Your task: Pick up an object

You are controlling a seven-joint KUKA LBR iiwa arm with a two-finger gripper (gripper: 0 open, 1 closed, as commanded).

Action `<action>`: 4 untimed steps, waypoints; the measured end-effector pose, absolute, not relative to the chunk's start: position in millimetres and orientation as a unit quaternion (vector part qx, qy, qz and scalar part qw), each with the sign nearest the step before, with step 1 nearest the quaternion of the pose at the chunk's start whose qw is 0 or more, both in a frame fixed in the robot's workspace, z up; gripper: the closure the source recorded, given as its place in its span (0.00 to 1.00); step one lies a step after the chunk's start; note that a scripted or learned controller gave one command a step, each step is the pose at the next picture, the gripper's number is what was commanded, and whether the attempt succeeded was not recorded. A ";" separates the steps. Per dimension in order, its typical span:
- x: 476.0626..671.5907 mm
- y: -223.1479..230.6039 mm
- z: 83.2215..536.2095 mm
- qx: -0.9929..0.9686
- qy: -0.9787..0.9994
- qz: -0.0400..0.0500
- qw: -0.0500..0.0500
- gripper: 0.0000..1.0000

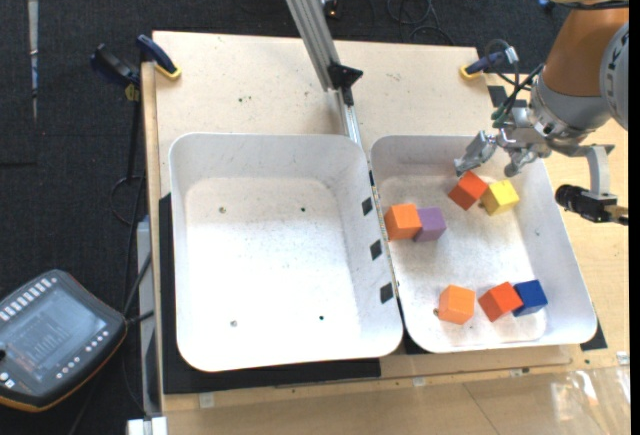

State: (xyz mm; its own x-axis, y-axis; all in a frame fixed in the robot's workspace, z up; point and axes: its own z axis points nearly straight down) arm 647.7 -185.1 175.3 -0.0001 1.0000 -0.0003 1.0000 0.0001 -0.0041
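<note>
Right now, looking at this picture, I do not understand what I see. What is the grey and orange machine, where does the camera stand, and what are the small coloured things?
The machine is a robot arm, reaching in from the right. At its end is a two-finger hand, which hangs with its fingers apart over the far end of the right bin. It holds nothing. The one camera is fixed above the bench and looks down at a slant on two shallow white bins.

In the right bin lie seven small blocks: a red-orange one touching a yellow one just below the hand, an orange one touching a purple one, and near the front an orange one, a red-orange one and a blue one. The left bin sits beside it.
</note>
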 end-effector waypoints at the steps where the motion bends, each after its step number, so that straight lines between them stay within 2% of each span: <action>1: 645.5 -184.1 132.0 -0.707 -0.707 0.001 0.001 0.00; 2: 647.0 -184.3 145.4 -0.707 -0.708 0.000 -0.001 1.00; 3: 648.6 -188.0 189.4 -0.707 -0.707 -0.002 -0.003 1.00; 4: 642.1 -193.0 239.0 -0.707 -0.707 -0.001 -0.003 1.00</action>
